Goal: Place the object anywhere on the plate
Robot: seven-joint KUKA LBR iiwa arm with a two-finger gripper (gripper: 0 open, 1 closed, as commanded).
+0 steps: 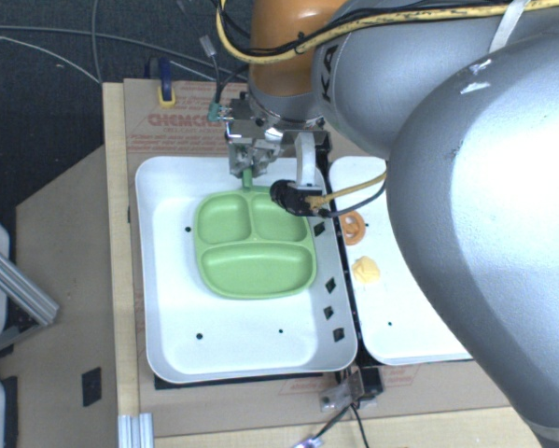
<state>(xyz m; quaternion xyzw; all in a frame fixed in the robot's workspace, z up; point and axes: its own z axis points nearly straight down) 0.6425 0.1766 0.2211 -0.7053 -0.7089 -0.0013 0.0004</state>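
Note:
A light green divided plate (256, 245) lies in the left white bin (167, 278). My gripper (248, 171) hangs over the plate's far edge, pointing down. A small green object (247, 179) shows as a sliver between the fingertips, just above the plate's rim, and the gripper is shut on it. Most of the object is hidden by the fingers.
The right bin (400, 339) holds an orange ring-shaped piece (352, 229) and a small yellow piece (366, 270) near its left wall. The large grey arm covers most of the right bin. A black cable fitting (293, 198) hangs over the plate's far right corner.

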